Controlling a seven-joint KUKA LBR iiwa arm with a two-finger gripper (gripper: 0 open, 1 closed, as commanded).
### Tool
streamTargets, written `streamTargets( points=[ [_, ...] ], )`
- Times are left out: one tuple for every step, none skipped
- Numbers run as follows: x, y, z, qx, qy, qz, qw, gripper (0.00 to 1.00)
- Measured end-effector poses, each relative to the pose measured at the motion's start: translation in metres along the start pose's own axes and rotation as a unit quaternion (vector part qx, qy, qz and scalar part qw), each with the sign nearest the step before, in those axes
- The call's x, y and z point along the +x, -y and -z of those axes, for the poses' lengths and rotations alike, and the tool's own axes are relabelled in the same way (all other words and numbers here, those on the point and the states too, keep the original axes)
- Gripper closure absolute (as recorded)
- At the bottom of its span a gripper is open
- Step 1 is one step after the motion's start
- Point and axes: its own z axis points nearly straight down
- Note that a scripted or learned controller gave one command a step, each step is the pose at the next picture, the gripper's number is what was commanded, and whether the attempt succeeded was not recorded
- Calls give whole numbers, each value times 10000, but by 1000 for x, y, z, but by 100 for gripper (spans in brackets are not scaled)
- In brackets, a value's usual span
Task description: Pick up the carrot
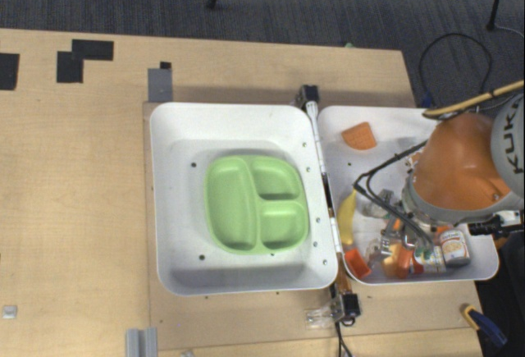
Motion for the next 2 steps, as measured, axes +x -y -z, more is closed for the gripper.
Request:
streamTargets(
  points=[
    [-25, 7, -2, -5, -20, -863, 9963, 0],
    [-25, 7, -2, -5, -18, -868, 9962, 0]
  ],
)
